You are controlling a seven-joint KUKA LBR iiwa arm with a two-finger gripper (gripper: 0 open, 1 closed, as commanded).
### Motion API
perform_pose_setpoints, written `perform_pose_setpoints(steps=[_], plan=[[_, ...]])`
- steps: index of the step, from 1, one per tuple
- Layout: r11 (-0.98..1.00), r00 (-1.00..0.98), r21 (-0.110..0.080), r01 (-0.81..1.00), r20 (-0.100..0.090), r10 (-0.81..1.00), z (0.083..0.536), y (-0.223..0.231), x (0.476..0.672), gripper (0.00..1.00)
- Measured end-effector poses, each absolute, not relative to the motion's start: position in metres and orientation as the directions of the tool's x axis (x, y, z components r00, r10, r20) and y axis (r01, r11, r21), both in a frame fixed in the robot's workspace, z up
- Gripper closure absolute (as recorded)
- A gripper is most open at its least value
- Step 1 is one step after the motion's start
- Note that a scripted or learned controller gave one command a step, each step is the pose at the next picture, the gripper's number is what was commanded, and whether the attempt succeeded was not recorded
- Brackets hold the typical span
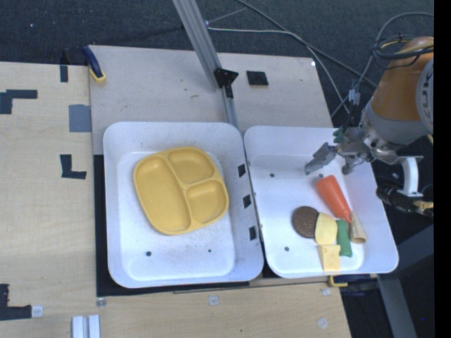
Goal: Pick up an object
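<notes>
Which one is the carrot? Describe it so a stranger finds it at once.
Start at the right bin. Near its right side, just below the gripper, lies the carrot, slanting toward a cluster of toy foods. It alone is orange and tapered; its neighbours are brown, yellow and green.

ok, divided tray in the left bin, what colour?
Yellow; the divided tray shows plainly in the camera view.

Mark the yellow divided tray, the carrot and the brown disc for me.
yellow divided tray (180, 189), camera view, on the ridge between its compartments.
carrot (334, 196), camera view, middle of the orange body.
brown disc (304, 222), camera view, centre of its top face.
</notes>
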State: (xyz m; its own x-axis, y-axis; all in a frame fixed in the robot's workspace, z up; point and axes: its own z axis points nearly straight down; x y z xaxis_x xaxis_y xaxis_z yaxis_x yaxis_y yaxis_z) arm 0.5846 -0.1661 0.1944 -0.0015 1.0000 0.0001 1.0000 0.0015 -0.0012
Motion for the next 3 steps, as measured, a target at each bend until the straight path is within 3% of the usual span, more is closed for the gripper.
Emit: perform_pose_setpoints(steps=[2,3], plan=[[0.002,-0.002,0.0,1.0,-0.002,1.0,0.085,-0.155,0.587,0.0],[0.002,-0.002,0.002,1.0,-0.003,1.0,0.099,-0.156,0.588,1.0]])
